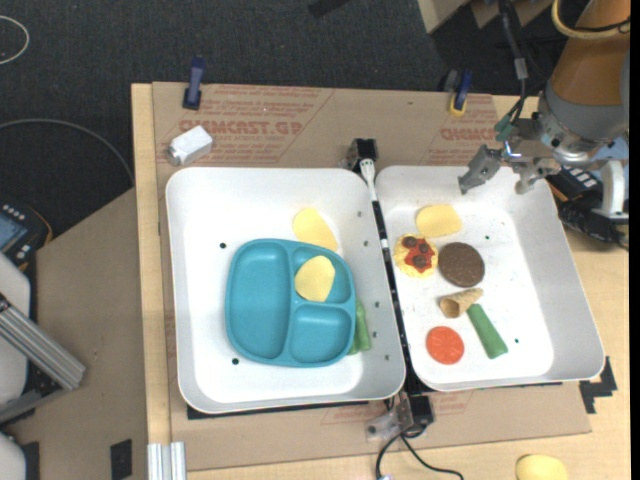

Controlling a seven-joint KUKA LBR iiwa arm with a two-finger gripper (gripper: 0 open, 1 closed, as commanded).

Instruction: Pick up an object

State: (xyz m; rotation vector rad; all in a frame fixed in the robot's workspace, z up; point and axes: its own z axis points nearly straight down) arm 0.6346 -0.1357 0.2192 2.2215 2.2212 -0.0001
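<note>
right white bin (560, 268): clear floor along far and right sides; small food pieces (455, 293) crowd its left half. left white bin (190, 268): teal divided plastic tray (285, 303) occupies the centre.

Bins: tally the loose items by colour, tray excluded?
Yellow: 3
Green: 2
Red: 1
Brown: 1
Tan: 1
Yellow-and-red: 1
Total: 9
</note>
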